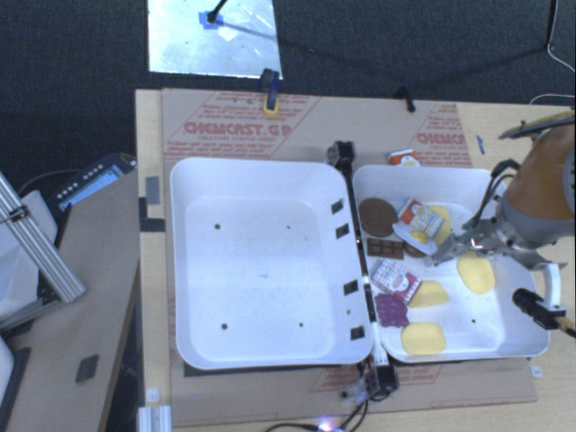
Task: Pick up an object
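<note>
So, largest to smallest:

- Left bin [261,331]: takes the centre-left of the frame. Only bare white floor visible in it, so it gives plenty of set-down room.
- Right bin [504,331]: at centre-right, with every pickable thing clustered in its left half and middle. Its lower-right floor is bare, which is the only free manoeuvring room there.
- Arm [544,187]: enters from the right edge, orange band over the bin's upper-right rim. It has little clearance to that wall.
- Gripper [454,248]: low over the bin's middle, tip just beside the snack packet [421,221] and the yellow oval [477,274]. Can't tell if it's open or clenched, and nothing is visibly between its tips.
- Candidates: yellow oval just lower-right of the tip; a yellow piece [423,337] near the bottom wall; another yellow piece [430,292] above it; a brown disc [378,215] at the bin's upper left; a pink wrapper [394,277] and a purple item [391,310] against the left wall.
- Risks, my judgement:
  - The clutter is tight, so a descent could land on two items and pinch neither.
  - The flat packet and disc lie flush on the floor, so the tips may skate over them.
  - Rounded yellow pieces may squirt out sideways on closing.
  - Items at the left wall leave no room beside them.
- Best bet looks like the yellow oval, which has bare floor to its right.
</note>
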Motion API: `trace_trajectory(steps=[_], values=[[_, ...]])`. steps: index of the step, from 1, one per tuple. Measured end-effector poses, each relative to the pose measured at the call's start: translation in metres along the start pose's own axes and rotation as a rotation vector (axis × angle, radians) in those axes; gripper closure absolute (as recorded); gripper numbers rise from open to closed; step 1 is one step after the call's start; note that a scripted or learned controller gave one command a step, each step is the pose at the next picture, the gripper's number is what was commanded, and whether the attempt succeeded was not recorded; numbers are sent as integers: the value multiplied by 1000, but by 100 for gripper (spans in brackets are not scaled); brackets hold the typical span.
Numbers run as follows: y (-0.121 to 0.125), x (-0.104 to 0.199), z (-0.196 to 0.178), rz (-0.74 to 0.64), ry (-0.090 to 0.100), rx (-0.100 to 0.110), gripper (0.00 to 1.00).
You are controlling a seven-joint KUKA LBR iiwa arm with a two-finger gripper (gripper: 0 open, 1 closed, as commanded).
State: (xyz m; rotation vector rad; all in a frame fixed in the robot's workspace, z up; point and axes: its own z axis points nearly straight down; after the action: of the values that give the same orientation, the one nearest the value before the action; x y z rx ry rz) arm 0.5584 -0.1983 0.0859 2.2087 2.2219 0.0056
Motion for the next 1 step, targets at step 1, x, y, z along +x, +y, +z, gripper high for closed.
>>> trace_trajectory(steps=[1], values=[[68,12,0,-2,2,0,0]])
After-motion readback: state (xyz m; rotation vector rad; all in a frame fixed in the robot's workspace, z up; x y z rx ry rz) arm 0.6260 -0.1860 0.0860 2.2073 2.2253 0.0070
